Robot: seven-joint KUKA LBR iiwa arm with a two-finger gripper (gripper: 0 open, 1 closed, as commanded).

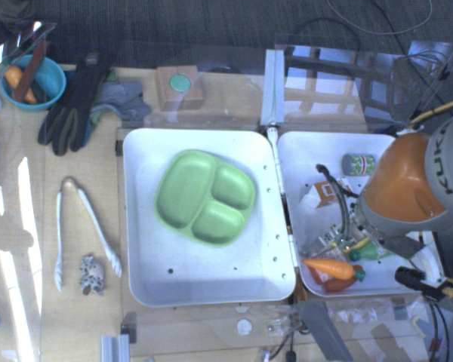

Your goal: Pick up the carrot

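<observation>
The carrot [329, 267], orange with a green stub at its right end, lies flat in the front left corner of the right bin [291, 202]. It rests against a red item [338, 283] just in front of it. My gripper [343, 234] hangs below the arm's orange band [402, 179], low in the right bin and just behind and slightly right of the carrot. The carrot lies on the bin floor, apart from the gripper. The wrist and clutter hide the gripper's tip.
The right bin also holds a small green can [359, 164], an orange-and-white packet [325, 194] and small bits around the gripper. A green divided plate [206, 196] lies in the left bin [147, 277]. Tongs [83, 228], a black glove [74, 111] and a blue bowl [35, 84] sit on the bench at left.
</observation>
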